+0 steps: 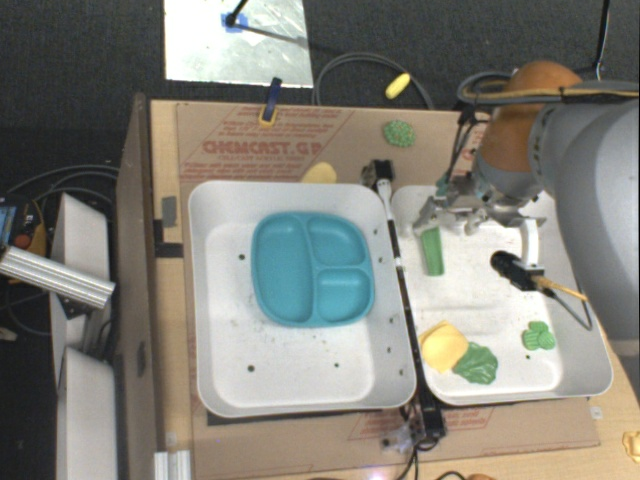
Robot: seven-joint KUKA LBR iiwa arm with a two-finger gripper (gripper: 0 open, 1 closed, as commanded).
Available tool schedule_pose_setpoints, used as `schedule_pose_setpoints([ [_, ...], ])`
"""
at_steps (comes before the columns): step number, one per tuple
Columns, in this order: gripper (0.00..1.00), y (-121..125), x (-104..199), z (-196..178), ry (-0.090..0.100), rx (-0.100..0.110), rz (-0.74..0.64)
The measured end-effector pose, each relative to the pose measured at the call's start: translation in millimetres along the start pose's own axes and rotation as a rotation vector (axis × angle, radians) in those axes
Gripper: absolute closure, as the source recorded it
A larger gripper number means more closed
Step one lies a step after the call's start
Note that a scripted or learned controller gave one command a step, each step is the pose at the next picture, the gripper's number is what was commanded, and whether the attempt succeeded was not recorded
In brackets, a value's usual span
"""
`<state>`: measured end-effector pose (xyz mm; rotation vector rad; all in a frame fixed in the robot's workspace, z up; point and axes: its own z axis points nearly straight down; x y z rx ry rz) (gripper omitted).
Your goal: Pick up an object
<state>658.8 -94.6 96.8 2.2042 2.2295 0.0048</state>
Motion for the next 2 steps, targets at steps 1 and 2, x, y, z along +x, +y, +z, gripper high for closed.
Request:
schedule_pose_setpoints([
  [1, 0.0, -2, -10, 12, 0.001, 0.004, 0.011],
  [2, 1.0, -1, -10, 0, -0.001, 0.001, 0.005],
])
